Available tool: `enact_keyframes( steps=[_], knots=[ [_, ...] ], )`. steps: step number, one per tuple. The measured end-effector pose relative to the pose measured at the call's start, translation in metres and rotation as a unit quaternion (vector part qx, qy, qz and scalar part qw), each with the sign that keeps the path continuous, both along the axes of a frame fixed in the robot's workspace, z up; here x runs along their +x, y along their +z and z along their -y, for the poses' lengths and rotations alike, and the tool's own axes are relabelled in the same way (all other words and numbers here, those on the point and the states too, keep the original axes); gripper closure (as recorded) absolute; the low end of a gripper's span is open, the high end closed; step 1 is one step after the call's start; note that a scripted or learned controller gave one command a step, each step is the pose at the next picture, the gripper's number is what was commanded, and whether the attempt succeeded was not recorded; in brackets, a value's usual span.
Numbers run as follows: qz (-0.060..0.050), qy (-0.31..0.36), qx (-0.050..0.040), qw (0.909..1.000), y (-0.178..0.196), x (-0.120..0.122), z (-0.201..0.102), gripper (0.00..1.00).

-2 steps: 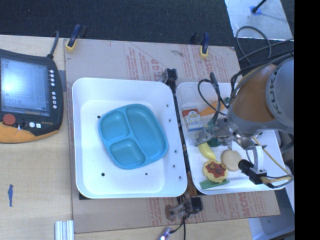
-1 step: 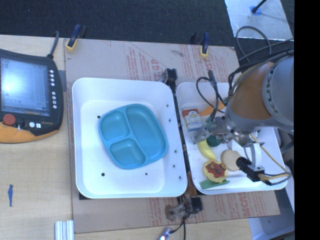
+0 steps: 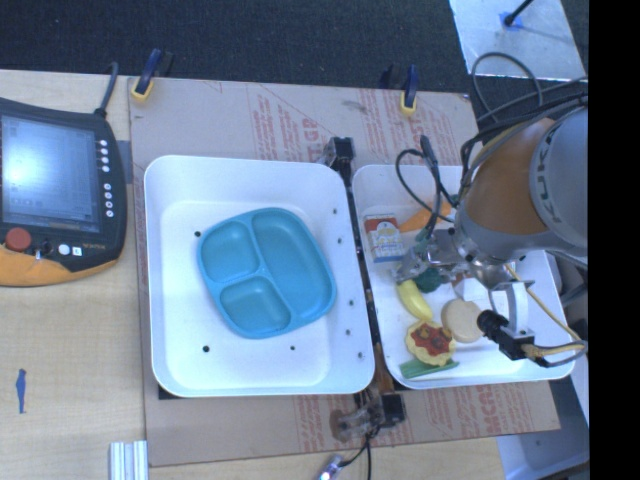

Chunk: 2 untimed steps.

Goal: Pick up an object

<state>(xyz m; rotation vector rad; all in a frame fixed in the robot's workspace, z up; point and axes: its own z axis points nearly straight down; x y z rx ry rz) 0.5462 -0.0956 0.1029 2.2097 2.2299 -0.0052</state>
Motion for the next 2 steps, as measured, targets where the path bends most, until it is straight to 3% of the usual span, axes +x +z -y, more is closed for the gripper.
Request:
enact_keyframes(
  steps=[1, 2],
  knots=[
    [-0.001, -0.003, 0.0023, 1.0000, 0.043, -0.062, 0.043, 1.00],
    [-0.001, -0.002, 0.0022, 1.0000, 0.089, -0.011, -0.015, 1.00]
  ],
)
